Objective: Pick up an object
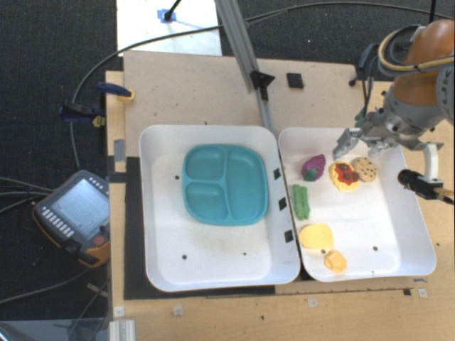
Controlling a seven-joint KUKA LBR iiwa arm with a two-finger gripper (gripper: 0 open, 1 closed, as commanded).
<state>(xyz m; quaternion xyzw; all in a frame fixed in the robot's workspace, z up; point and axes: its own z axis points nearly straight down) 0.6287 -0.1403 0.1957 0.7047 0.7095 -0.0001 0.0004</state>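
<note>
Low in the right bin (398,254), a small orange lump (335,261) sits just below a flat yellow slab (316,236). Above them lie a ridged green stick (301,201), a knobbly purple piece (313,167), a round red-and-yellow disc (344,175) and a speckled tan cookie (365,168) touching it. Over that bin's upper edge, the gripper (359,142) hangs with metal fingers spread, nothing between them. A smooth teal plate (225,184), divided into three wells, lies in the left bin (163,247).
</note>
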